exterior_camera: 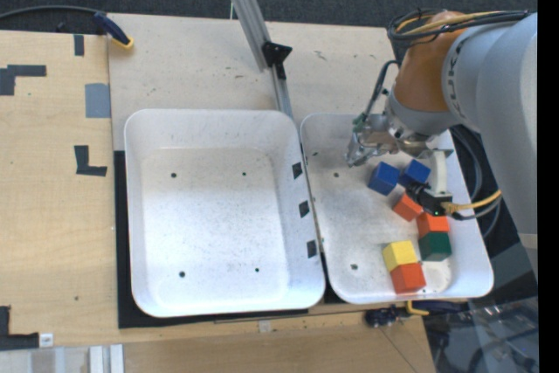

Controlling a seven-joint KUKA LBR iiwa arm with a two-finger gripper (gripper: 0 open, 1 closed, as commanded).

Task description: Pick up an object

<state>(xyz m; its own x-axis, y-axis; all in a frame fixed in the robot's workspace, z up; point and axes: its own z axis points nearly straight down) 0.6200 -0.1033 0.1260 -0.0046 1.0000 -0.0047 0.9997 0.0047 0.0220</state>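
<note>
Fingers: state cannot be told, gripper (360,149) low over bare floor of right bin (349,227), nothing seen held; left bin (140,135) beside it; right of gripper, blue block (383,179), then yellow block (400,254), orange block (407,277), green block (436,246) clustered near bin's right side

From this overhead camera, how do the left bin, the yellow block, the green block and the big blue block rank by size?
1. Left bin, far the largest.
2. Big blue block and yellow block: these look much alike, so I won't rank them.
3. Green block, partly hidden by neighbouring blocks, so it is unsure.
</note>
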